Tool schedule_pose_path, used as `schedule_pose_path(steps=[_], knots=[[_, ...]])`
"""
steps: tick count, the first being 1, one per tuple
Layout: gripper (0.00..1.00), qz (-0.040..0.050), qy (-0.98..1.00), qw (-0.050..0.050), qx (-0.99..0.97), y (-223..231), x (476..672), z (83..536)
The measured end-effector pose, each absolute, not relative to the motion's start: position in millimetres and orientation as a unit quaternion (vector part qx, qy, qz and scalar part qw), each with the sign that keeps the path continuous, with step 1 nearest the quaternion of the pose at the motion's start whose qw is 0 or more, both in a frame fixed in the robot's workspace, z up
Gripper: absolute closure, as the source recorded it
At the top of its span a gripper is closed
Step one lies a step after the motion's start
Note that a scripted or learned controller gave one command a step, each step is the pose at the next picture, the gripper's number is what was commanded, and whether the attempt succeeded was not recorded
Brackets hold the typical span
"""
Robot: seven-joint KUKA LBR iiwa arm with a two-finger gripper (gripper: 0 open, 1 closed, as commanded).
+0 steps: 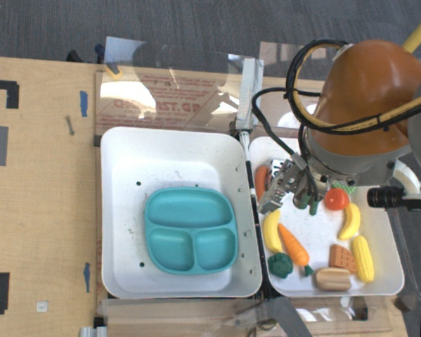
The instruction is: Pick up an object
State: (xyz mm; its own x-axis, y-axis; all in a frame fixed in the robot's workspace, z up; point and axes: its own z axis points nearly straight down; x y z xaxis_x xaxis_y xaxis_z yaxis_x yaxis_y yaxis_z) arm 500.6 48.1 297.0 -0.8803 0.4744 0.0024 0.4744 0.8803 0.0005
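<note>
Toy food — carrot (293,246), banana (350,221), tomato (335,199), corn (363,257) — lies in the right bin (395,279). End effector (288,186) hangs over that bin's left part; whether it grips anything, I cannot tell.

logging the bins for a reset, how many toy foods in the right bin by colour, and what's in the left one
Right white bin:
yellow (two bananas, one corn cob): 3
orange carrot: 1
red (tomato, sausage-like piece): 2
green broccoli: 1
brown (waffle, bread roll): 2
Left white bin:
teal divided plastic plate: 1
Total: 10
</note>
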Motion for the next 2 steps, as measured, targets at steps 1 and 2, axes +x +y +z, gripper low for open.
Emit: schedule_pose_path(steps=[1,2], knots=[[1.00,0.0000,-0.994,-0.001,-0.107,-19,480.5,205],[1.00,0.0000,-0.995,0.000,0.096,-98,481.2,185]])
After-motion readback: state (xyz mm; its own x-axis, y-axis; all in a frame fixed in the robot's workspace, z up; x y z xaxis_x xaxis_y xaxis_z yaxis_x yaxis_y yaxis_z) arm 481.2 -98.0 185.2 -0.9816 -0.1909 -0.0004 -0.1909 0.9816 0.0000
